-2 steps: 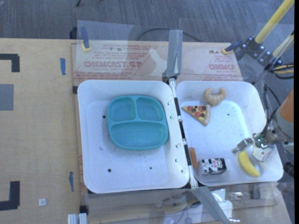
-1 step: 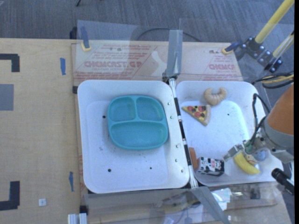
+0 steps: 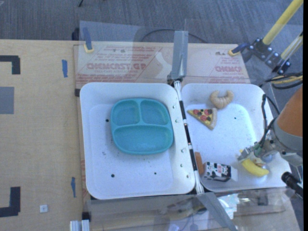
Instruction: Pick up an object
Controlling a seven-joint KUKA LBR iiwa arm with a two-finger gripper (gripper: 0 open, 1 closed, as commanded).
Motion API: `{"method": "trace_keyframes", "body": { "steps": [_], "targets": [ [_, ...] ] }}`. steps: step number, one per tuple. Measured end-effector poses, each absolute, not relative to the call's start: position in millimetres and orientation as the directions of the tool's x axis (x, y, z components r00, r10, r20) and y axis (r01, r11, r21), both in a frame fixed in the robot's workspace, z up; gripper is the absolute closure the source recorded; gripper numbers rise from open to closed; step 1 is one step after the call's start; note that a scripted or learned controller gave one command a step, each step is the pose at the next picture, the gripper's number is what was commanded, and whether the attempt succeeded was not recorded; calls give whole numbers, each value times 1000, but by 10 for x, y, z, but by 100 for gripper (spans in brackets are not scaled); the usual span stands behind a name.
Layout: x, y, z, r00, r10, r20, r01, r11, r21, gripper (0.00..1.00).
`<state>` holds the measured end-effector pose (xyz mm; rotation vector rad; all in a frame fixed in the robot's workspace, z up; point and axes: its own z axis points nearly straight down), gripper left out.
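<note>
1. The gripper (image 3: 257,154) is reaching down into the right bin (image 3: 240,114), sitting right over the banana (image 3: 254,168), which is lying just under and in front of it near the bin's front right corner.
2. I'd judge the step is closing on the banana; it is going best if the tool is centring across the fruit's narrow width and dropping fully before squeezing.
3. How wide the tool is standing I cannot tell; it is too cluttered there.
4. The box (image 3: 217,171) is lying to its left, the pizza (image 3: 204,116) and croissant (image 3: 221,98) well beyond.
</note>
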<state>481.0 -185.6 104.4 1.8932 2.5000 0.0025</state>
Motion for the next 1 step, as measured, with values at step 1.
{"method": "trace_keyframes", "body": {
  "steps": [1],
  "targets": [
    [5167, -1223, 1836, -336, 942, -1, 942, 336, 2, 100]
  ]
}}
